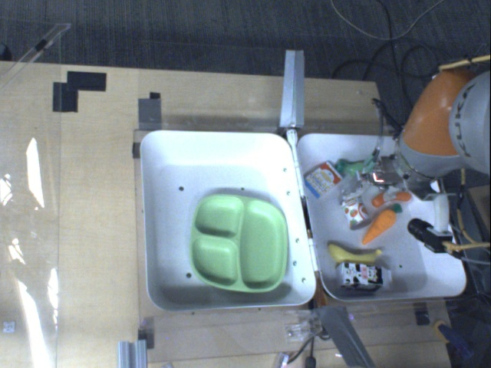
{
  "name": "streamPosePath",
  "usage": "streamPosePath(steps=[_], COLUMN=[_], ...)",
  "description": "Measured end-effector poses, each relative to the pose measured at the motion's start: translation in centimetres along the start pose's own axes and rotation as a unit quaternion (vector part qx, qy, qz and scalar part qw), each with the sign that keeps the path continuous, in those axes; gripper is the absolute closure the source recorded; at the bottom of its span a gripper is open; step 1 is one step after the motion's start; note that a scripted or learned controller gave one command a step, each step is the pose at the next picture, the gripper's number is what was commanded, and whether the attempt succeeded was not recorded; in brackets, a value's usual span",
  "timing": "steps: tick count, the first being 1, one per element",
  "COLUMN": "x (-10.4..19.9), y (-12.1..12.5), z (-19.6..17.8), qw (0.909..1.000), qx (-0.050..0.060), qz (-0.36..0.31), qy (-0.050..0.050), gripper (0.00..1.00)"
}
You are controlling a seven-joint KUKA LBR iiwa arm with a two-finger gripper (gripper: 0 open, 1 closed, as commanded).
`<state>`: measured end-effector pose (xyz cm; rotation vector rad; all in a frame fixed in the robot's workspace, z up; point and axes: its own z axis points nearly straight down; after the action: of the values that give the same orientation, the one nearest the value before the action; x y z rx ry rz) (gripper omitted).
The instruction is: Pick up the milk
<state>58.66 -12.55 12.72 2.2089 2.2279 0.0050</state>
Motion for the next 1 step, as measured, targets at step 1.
streamPosePath(steps=[1], x=[2.52], y=[-1.86], z=[1.62], qw=[0.9970], qx=[0.000], qz=[-0.078], qy=[0.000], gripper=[0.00])
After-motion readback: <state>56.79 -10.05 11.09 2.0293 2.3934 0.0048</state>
